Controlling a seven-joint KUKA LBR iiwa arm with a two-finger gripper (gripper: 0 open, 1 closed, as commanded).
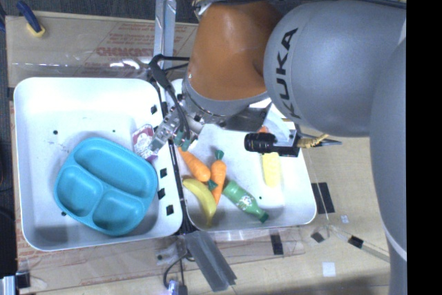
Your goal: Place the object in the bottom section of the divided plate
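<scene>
A blue divided plate (107, 184) lies in the left bin (41, 107), with one long section along its upper side and two smaller ones along its lower side. All three sections are bare. My gripper (166, 131) hangs over the divider between the bins, just above and right of the plate. A small pink-and-white packet (143, 141) is right at the gripper's tip, beside the plate's upper right rim. Whether the packet is held or resting on the bin floor is unclear.
The right bin (300, 207) holds two carrots (194, 164) (218, 176), a banana (200, 198), a green bottle (245, 198) and a yellow block (271, 170). The arm's large grey and orange body covers that bin's upper part.
</scene>
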